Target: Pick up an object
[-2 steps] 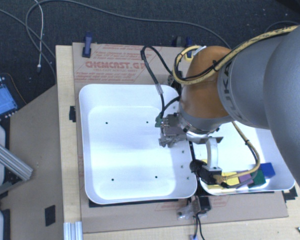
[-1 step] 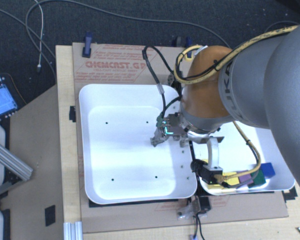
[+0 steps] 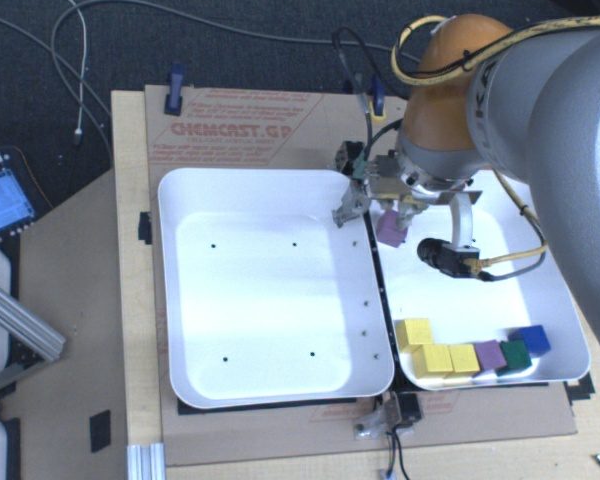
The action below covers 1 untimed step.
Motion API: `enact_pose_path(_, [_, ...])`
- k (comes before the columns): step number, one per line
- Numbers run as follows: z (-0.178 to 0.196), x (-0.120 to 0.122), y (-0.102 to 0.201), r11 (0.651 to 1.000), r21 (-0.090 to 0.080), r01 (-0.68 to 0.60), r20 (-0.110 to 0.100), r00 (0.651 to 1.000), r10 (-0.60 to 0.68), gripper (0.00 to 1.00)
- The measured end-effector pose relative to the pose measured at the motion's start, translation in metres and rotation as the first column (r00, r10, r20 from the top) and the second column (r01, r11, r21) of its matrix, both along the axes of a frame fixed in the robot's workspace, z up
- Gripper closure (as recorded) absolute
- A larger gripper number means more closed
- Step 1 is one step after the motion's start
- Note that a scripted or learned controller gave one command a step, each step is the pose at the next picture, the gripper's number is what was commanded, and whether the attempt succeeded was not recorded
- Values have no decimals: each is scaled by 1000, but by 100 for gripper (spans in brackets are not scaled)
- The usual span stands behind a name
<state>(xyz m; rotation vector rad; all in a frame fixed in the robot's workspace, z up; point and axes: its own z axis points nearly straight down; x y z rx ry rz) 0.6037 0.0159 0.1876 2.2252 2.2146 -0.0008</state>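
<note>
Camera view: two shallow white bins sit side by side on a cardboard-covered bench. The divider (image 3: 377, 268), the seam where the two bin rims meet, serves as the reference landmark.

**Edges and clearance**
- The left bin (image 3: 270, 288) lies on the left of the divider. Its floor is bare apart from small dark dots.
- The right bin (image 3: 500, 268) lies on the right of the divider. Its middle floor is open; its upper part is covered by the arm (image 3: 520, 98).
- A row of blocks lies along the right bin's lower rim, starting just right of the divider's lower end: yellow blocks (image 3: 435, 348), then a purple block (image 3: 490, 354), a green block (image 3: 515, 356) and a blue block (image 3: 532, 341). The blocks touch or nearly touch one another.
- A black cable fitting (image 3: 450, 257) hangs right of the divider, above the block row.

**End effector**
- The gripper (image 3: 385, 213) sits over the upper end of the divider, straddling the two rims.
- A pink block (image 3: 391, 229) sits between the fingers; the gripper is grasping it.

**Task object position**
- The pink block hangs directly beneath the gripper, just right of the divider near its upper end, and well apart from the block row at the lower rim.
</note>
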Motion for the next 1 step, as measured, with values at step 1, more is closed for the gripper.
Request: enact_pose_path(1, [1, -62, -57, 1000, 1, 0, -1, 1000, 0, 0])
